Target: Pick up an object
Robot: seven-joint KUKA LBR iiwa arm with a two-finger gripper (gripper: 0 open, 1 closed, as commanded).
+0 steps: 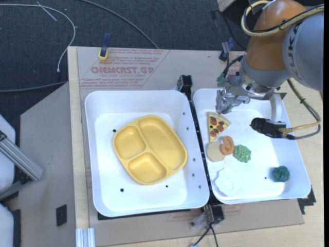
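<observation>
Over the right bin (295, 161), the claw (226, 103) hangs just above the pizza slice (216, 126), seemingly at the approach step; next comes a straight descent onto it. Whether it is open or closed I cannot tell, since the wrist hides it. Nearby lie a donut (226, 145) and broccoli (241, 153).

Arm (303, 40): a thick grey casing is showing a smooth rounded surface, with an orange band (275, 22) capping the joint above the wrist. A yellow cable (250, 13) is looping beside the orange band. Below it, a grey metal wrist assembly is carrying dark wiring and the gripper (226, 104), whose parts are looking metallic grey.
</observation>
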